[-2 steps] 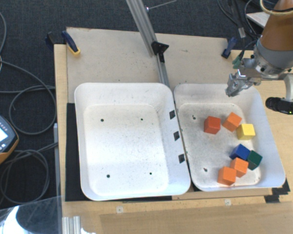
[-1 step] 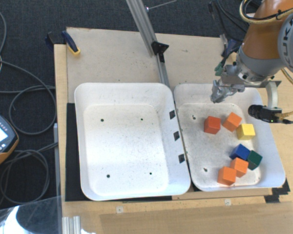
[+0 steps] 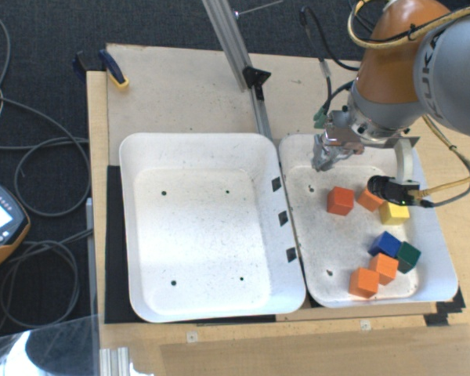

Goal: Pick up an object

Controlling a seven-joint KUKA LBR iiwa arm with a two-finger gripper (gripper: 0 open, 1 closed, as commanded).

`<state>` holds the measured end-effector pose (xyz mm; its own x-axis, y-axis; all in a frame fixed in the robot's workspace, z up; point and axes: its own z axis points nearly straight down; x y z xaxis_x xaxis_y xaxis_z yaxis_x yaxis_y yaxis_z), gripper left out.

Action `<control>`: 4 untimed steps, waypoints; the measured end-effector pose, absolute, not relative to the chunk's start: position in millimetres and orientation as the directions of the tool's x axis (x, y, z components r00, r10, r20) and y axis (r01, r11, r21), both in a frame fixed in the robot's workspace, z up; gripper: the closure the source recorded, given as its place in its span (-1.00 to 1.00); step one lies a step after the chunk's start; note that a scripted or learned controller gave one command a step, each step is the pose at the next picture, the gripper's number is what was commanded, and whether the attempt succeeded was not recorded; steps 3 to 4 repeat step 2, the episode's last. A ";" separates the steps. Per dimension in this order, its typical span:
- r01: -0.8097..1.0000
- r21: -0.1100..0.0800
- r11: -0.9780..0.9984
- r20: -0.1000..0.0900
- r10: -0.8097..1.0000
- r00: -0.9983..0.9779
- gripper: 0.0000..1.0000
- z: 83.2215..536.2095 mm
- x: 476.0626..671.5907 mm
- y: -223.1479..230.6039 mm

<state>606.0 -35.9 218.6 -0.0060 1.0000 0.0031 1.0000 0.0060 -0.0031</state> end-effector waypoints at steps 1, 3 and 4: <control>1.000 -0.003 0.006 0.003 1.000 -0.006 1.00 220.2 589.4 9.0; 1.000 -0.003 0.008 0.003 1.000 -0.008 1.00 218.7 582.3 67.9; 1.000 -0.003 0.008 0.003 1.000 -0.008 1.00 218.7 582.3 67.9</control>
